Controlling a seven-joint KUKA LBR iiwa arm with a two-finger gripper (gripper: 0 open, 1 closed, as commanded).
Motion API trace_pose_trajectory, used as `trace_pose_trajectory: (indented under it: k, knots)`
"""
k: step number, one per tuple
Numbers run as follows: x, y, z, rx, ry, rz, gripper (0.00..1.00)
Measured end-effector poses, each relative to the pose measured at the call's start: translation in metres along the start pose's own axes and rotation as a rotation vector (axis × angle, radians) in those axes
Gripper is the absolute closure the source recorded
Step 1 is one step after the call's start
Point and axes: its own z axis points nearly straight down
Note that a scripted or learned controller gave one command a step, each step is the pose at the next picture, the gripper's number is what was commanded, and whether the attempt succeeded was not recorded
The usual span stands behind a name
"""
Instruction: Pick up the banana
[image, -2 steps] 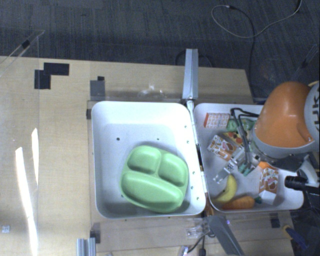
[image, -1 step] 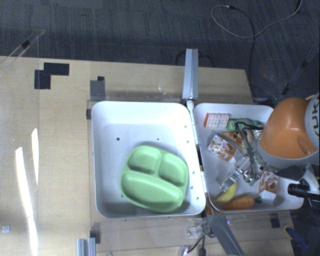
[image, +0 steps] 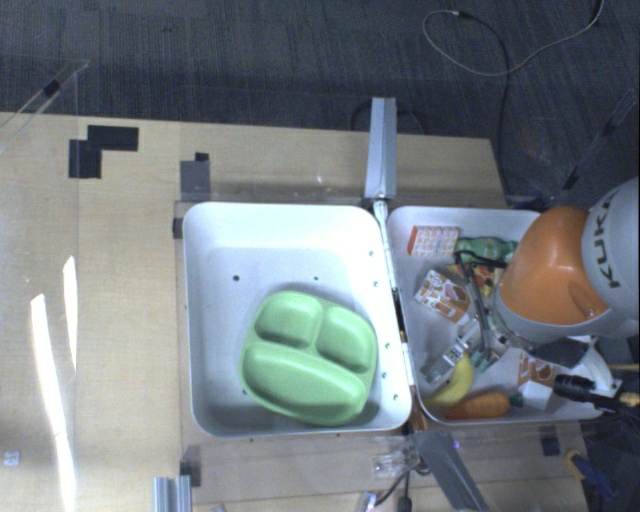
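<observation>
The yellow banana (image: 456, 383) lies near the front edge of the right bin (image: 405, 235), curved, with an orange carrot (image: 481, 405) just in front of it. My gripper (image: 474, 350) hangs low over the bin, right above the banana's upper end, below the arm's orange band (image: 545, 280). The arm hides much of the bin's right half. I see nothing lifted off the bin floor.
The left bin (image: 215, 260) holds a green sectioned tray (image: 310, 357). Snack packets (image: 442, 292) and a white-and-orange box (image: 432, 240) lie at the back of the right bin, and another packet (image: 535, 372) lies by the arm. A metal divider post (image: 382, 150) stands between the bins.
</observation>
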Motion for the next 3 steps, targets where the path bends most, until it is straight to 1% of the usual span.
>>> trace_pose_trajectory:
  k: [1, 2, 3]
  knots:
    - [-0.001, 0.003, -0.012, -0.007, -0.005, 0.000, 1.00]
    - [-0.050, -0.024, -0.058, 0.004, 0.004, -0.023, 1.00]
    - [-0.024, -0.030, -0.090, 0.004, 0.005, -0.061, 1.00]
